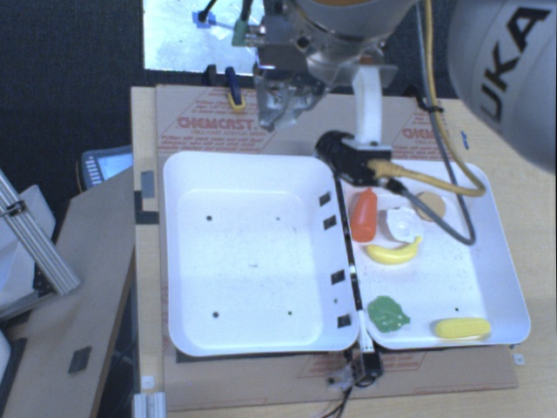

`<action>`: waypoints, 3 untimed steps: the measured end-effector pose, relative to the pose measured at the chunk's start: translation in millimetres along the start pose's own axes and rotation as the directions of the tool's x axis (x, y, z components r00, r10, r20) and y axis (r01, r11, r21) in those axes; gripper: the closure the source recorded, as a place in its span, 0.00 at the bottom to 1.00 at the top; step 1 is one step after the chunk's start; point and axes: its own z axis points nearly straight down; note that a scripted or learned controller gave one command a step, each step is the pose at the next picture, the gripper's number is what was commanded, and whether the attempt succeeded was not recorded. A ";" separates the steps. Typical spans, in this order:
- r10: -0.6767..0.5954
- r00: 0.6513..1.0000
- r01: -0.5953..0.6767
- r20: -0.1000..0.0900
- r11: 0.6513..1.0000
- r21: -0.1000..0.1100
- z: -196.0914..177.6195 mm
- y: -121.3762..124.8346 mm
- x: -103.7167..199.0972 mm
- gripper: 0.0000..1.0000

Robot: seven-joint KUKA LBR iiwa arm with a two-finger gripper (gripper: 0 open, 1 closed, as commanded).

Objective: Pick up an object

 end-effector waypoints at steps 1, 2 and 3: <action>-0.003 1.000 0.003 0.001 1.000 0.003 -7.9 0.7 0.4 1.00; 0.007 1.000 -0.007 0.003 1.000 0.002 -23.0 49.2 -1.0 1.00; 0.007 1.000 -0.007 0.005 1.000 0.010 32.9 36.3 -0.9 1.00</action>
